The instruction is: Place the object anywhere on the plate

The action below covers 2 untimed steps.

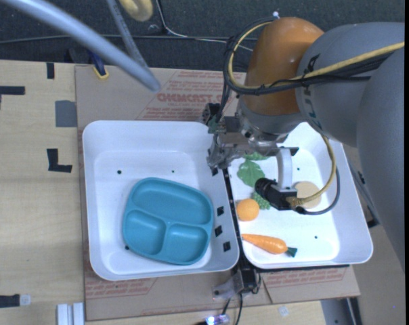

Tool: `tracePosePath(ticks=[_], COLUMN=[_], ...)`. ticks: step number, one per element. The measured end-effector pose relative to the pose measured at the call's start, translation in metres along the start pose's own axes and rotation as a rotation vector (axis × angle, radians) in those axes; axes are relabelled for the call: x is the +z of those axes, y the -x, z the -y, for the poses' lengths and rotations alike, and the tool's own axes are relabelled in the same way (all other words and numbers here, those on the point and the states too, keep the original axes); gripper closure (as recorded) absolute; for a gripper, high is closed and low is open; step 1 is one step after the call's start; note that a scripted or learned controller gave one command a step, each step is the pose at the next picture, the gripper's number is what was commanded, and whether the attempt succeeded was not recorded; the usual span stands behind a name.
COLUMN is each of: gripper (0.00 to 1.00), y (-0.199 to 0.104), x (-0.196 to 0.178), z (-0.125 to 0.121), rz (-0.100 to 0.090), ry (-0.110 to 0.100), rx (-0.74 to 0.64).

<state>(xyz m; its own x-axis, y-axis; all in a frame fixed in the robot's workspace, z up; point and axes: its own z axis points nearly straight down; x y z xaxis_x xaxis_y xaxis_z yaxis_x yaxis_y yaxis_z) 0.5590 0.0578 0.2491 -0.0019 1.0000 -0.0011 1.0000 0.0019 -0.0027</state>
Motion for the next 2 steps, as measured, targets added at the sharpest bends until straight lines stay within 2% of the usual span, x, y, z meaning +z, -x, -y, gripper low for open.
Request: tracePosePath(ticks=[1, 2], gripper=[1.0, 1.0], y=[-0.048, -0.096], x=[0.005, 0.023], z=[0.004, 0.029], rz=[-0.001, 0.0], ry=[0.0, -0.002], rx=[-0.003, -0.004])
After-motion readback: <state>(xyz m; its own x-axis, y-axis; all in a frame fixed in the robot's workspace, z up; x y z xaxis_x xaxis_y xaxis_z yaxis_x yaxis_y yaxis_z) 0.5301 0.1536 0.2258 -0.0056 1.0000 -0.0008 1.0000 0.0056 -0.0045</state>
